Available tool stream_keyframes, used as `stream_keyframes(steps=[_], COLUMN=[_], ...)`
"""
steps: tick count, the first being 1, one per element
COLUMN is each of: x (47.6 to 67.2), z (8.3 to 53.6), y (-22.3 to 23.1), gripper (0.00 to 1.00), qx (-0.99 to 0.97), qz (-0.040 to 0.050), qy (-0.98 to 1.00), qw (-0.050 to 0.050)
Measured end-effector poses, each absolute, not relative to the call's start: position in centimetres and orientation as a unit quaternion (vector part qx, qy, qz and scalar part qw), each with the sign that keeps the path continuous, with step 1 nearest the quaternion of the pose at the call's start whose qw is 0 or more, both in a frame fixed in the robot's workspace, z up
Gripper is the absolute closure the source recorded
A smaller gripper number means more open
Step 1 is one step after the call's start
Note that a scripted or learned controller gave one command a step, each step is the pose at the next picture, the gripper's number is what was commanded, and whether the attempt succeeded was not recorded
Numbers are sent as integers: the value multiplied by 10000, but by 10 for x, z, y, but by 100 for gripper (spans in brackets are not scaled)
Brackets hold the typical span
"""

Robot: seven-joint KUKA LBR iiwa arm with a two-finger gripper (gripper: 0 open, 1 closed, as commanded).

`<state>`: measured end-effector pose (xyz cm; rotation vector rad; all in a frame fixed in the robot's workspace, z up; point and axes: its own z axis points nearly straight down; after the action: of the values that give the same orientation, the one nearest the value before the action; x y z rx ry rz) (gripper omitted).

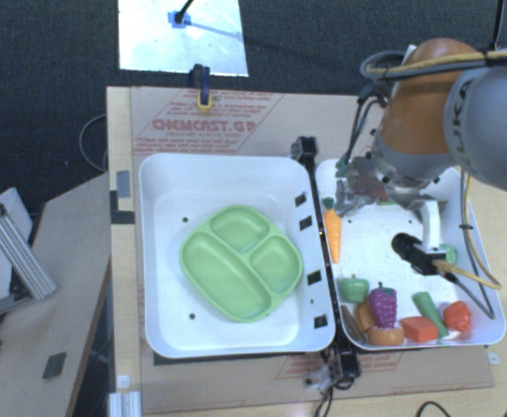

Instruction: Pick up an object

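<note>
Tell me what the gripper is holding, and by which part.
Cannot be told: the gripper hangs over the right bin near the carrot, its tips unclear.

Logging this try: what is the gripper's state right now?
Gripper: cannot be told; it sits low in the right bin by the carrot.

The left bin (154,233) is white and carries a pale green divided plate (240,261), while the right bin (479,324), also white, holds an orange carrot (332,234) with a green top, a green pepper (353,288), purple grapes (381,306), a red piece (419,327) and a red tomato (457,316). The arm (462,102) is grey with an orange band. The bench board (210,124) at the far side is tan with red lettering, and the floor beyond is dark.
</note>
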<state>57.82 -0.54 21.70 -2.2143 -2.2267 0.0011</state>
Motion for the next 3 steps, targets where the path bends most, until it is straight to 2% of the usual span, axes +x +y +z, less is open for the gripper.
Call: stream_keyframes(steps=[1,2,3], x=[570,572,566], z=[234,216,234], y=[28,25,27], gripper=[100,100,100], qx=[-7047,-7067,-7057], qz=[-11,0,-8], qy=[-7095,-7075,-7085], qw=[-2,-2,-3])
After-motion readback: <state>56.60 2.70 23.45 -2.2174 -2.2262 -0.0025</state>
